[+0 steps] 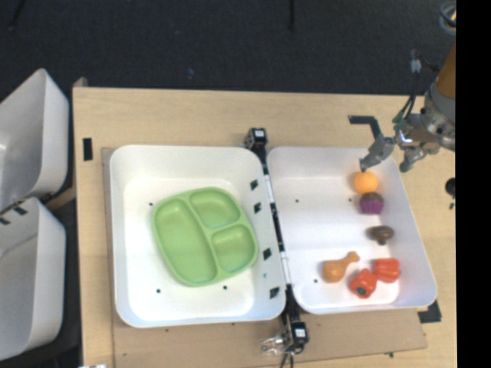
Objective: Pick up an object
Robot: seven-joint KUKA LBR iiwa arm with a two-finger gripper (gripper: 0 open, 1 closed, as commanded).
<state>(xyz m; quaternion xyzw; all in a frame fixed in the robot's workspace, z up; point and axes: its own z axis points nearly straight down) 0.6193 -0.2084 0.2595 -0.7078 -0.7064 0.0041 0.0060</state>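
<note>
Lying just below the open hand [393, 158], an orange ball [366, 182] rests.

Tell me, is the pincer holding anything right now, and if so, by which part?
Nothing is held. The pincer hangs open above the far end of the right bin, just behind the orange ball, with nothing between its fingers.

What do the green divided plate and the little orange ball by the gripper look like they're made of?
The green three-compartment plate looks like moulded plastic with a matte finish: uniform colour, soft rounded dividers, no sharp glare. The small orange ball looks like smooth plastic or rubber toy fruit, judging by its even, saturated colour; the view is too coarse to tell which.
</note>
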